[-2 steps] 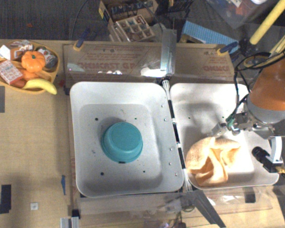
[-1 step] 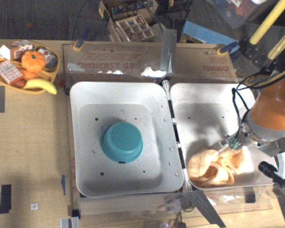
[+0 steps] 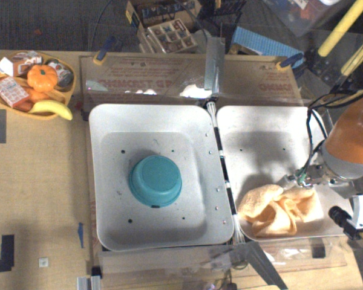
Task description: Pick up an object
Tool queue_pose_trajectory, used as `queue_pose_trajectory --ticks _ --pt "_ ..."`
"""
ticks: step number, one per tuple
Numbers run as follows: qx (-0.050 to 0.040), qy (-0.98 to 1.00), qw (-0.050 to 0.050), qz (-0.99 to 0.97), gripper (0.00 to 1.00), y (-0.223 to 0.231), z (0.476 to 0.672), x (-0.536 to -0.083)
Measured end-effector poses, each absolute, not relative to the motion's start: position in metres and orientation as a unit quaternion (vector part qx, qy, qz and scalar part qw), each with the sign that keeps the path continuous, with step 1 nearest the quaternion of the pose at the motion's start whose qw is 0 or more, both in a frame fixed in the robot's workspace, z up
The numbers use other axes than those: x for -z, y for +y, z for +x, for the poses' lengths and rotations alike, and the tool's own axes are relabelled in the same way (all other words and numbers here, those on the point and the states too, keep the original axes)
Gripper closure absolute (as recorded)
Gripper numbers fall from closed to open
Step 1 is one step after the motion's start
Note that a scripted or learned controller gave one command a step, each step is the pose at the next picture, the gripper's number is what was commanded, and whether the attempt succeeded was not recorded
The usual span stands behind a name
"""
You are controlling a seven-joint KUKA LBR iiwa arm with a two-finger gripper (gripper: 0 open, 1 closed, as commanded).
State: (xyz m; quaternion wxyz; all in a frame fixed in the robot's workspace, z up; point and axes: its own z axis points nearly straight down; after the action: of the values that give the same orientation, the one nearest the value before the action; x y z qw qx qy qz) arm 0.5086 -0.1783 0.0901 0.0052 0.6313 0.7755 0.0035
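The hand [image 3: 297, 179] sits at the right of the frame, low in the right bin [image 3: 260, 125], at the end of the grey arm [image 3: 349, 144] with its orange band. The hand is right at the upper right edge of the orange cloth [image 3: 278, 209]; whether it touches the fabric cannot be told, and the hand itself is small and partly masked by cables, so whether it is apart, together or clamped on the cloth cannot be told either. The cloth lies crumpled in the lower part of the right bin, near the front wall, resting on the bin floor and not raised. Judged from this, the pick is at the approach or grasp stage: the arm has reached the object, but no lift is evident, so securing the grip and raising the cloth clear of the bin are left to do. The cloth is pale orange, soft and folded into several loose lobes, with no rigid edge; a grasp is likely to catch only a fold. In the left bin [image 3: 109, 125], a teal bowl [image 3: 156, 180] rests upside down near the centre, well apart from the hand. At the upper left of the frame, on the surface [image 3: 36, 210], a basket [image 3: 0, 92] holds toy food.
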Motion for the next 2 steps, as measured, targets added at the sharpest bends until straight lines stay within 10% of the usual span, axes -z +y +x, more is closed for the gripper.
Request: queue_pose_trajectory --ticks 1,2 --pt "-0.0035 0.821 0.007 0.571 0.00 -0.110 0.484 -0.091" --pt "-0.0037 0.694 0.004 0.720 0.00 -0.139 0.483 -0.089"
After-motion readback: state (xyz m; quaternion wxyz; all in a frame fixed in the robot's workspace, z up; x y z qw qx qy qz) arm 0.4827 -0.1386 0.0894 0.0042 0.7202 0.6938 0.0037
